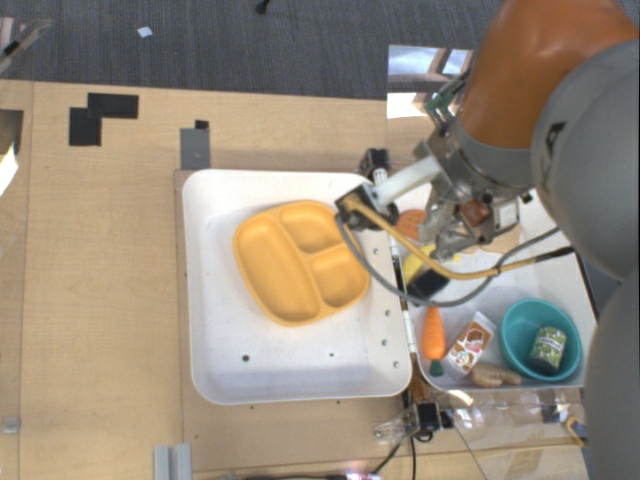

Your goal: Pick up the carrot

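The carrot is small and orange with a dark green tip. It lies near the left wall of the right bin, pointing toward the front. My gripper hangs over the back left part of that bin, above and behind the carrot and apart from it. Cables and the wrist body hide its tips. A yellow and black piece shows just below the gripper, between it and the carrot.
The left bin holds a yellow divided plate. In the right bin, a teal bowl holds a green can. A small carton and a brown piece lie beside the carrot. Cables loop across the bins' shared wall.
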Robot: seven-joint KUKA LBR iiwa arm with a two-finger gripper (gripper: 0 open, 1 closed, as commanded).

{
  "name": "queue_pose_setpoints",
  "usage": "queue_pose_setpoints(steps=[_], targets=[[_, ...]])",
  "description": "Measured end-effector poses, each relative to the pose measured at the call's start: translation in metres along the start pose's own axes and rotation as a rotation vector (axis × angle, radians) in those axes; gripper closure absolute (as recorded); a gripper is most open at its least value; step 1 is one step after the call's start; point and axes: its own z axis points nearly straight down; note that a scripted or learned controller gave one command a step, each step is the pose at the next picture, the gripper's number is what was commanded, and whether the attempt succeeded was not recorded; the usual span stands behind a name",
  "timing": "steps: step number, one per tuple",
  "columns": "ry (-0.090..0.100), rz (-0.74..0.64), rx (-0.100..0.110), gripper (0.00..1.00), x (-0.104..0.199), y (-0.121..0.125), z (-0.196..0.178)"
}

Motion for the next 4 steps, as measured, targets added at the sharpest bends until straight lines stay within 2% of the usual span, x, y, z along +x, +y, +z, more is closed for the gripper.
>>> queue_pose_setpoints(steps=[1, 2, 3, 4], targets=[[-0.01, 0.0, 0.0, 0.0, -0.001, -0.001, 0.004], [-0.019, -0.165, 0.001, 0.0, -0.036, 0.055, 0.111], [-0.022, -0.236, 0.003, 0.0, -0.06, 0.102, 0.189], [-0.013, -0.447, 0.0, 0.0, 0.015, 0.189, 0.186]])
